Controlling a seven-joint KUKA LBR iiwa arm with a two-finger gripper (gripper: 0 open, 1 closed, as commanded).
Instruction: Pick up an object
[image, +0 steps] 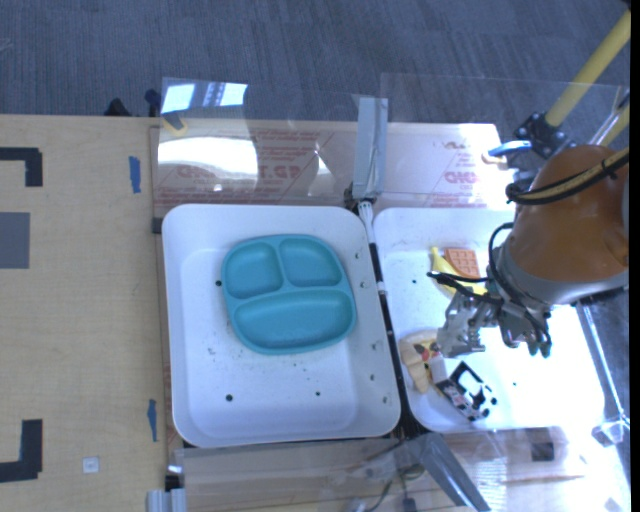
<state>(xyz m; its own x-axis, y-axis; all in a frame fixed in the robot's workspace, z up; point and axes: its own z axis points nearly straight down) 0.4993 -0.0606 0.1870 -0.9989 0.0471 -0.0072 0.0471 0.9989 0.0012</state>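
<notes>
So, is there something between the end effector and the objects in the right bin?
Nothing visible. The end effector hangs in the right bin, directly over the small objects near its front-left corner.

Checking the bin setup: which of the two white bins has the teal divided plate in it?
The left bin. The teal plate lies in its middle, while the right bin holds small items under the gripper.

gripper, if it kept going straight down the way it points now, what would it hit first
Probably the small pale object with brown and red bits lying just below and left of the gripper in the right bin. From this slanted view the depth is unclear, so it might land on bare bin floor beside it.
</notes>
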